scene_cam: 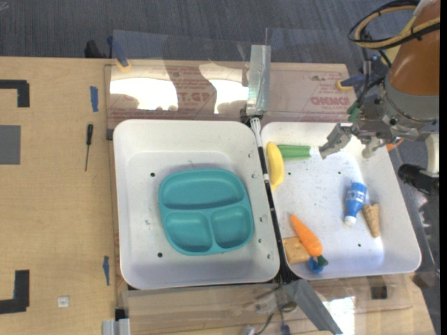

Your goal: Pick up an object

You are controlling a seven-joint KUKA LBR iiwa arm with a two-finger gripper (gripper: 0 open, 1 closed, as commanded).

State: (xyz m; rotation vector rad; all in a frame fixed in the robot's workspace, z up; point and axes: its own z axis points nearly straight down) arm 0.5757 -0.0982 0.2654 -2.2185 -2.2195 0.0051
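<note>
Hovering tool (351, 142) spread open, holding nothing, above right bin (401, 257)

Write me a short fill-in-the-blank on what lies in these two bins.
1. The teal tray lies in the ___ bin.
2. The banana lies against the right bin's ___ wall.
3. The gripper hovers open over the ___ bin.
4. The orange thing beside the cracker is a ___.

Missing words: left; left; right; carrot
</note>
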